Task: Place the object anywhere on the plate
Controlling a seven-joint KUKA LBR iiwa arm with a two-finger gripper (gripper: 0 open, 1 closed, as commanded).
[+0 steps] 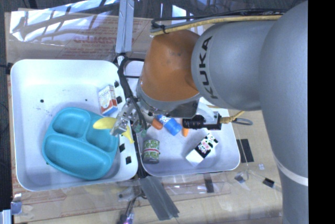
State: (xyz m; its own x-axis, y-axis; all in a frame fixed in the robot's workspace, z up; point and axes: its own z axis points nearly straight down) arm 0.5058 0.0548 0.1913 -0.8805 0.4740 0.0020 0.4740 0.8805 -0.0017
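Arm [230, 66] hides right bin's back | end effector [123, 124] pinching yellow object [104, 123] over blue plate [78, 147]

Small carton [107, 98], can [151, 150], black-and-white box [203, 148]

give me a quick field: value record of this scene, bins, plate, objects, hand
left bin: shallow white bin holding a turquoise divided plastic plate and a small red, white and blue carton
right bin: shallow white bin holding a small green-labelled can, a black and white box and a blue and orange toy
hand: metal two-finger hand at the plate's right edge, near the wall between the bins
yellow object: banana-like yellow piece at the hand, over the plate's rim; grip unclear
arm: grey and orange arm over the right bin
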